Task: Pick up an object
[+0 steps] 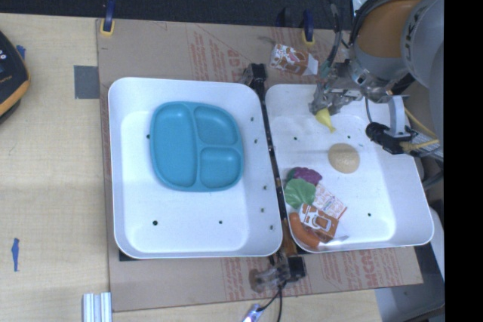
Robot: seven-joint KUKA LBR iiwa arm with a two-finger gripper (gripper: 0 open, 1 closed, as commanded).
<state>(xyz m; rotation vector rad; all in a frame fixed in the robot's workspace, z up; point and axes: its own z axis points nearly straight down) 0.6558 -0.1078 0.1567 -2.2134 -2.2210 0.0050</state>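
**Arm Poised Over Small Yellow Piece in the Right Bin**

The fingers [326, 106] of the gripper point down into the far part of the right-hand shallow white bin [392, 196], and a small yellow plastic piece [325, 118] sits right at their tips. Whether they are clenched on it or merely touching it cannot be told from this angle. Above them, the grey arm with its orange band [392, 7] comes in from the right, trailing black cables.

Near the yellow piece, toward the middle of the same bin, lies a round beige ball-like object [344, 158]. In the bin's near left corner a cluster lies touching: a purple leafy toy [306, 176], a green leafy toy [296, 194], a printed white-and-brown packet [324, 213] and an orange rounded item [302, 234] beneath it.

The left-hand shallow white bin [128, 162] holds a blue three-section plastic plate [197, 145]. Another printed packet [291, 59] rests on the brown cardboard sheet [189, 49] covering the wooden desk [45, 185], just beyond the right bin.
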